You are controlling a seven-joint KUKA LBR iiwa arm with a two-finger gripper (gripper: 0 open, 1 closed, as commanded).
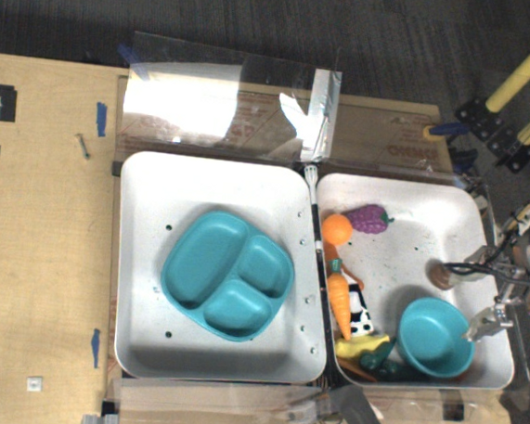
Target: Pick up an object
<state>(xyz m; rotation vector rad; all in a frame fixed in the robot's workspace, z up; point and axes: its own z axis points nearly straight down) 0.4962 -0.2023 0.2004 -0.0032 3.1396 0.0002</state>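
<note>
While the gripper (509,295) sits at the right rim of the right bin (406,197), whether it is released or clenched cannot be told; nothing is seen between its fingers.

Candidates for picking, right bin:
- teal bowl (433,336), smooth, round, deep; near the gripper.
- orange ball (337,229), glossy, by the left wall.
- purple grape cluster (369,218), knobbly, just beside the ball.
- toy carrot (339,299), tapered, orange.
- black-and-white block (359,320) and yellow piece (361,346), heaped touching by the front wall.

Left bin (146,186): teal divided plate (228,274), three compartments, smooth, shallow.

Risks, as judged: the bowl's curved, slick wall may slip from two fingers; the heaped toys may shift or come up together; pieces against the wall leave scant finger room; the rim may block descent.
</note>
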